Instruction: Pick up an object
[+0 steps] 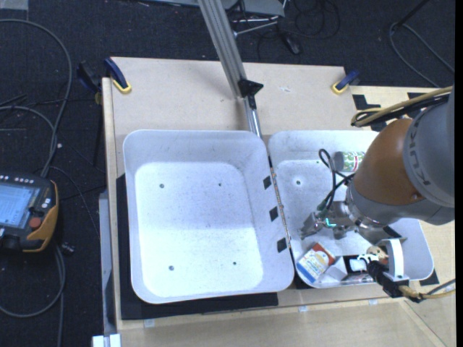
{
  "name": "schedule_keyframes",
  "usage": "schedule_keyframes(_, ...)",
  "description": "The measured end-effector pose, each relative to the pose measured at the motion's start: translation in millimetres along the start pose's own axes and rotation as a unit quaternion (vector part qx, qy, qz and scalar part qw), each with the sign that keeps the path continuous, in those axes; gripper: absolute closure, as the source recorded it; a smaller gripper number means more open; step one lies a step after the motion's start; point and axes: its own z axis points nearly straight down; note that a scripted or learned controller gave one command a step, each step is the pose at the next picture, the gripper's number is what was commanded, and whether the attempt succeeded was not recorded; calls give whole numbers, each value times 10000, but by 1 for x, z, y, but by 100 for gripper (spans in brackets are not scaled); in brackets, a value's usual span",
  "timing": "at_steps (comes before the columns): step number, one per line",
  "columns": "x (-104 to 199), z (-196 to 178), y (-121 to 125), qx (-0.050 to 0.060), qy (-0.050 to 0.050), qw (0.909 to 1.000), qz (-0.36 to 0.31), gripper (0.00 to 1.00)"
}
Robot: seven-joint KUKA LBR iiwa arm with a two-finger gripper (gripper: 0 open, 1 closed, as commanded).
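My gripper (320,224) hangs low over the right bin (296,166), near its front half. Just in front of it, against the bin's front left corner, lies a small blue, white and orange packet (314,262). A small can with green and red print (348,160) rests near the bin's back wall, partly hidden behind my arm (394,172). Nothing shows in the gripper's grasp.
The left bin (145,157) stands beside the right one, and their rims meet at the middle. A slanted metal pole (226,42) rises from behind the bins. Clamps sit on the bench's back corners (119,85).
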Motion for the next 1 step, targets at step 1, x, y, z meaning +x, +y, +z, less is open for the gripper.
schedule_keyframes(1, 0, -10, 0, -2, -1, 10000, 0, 100)
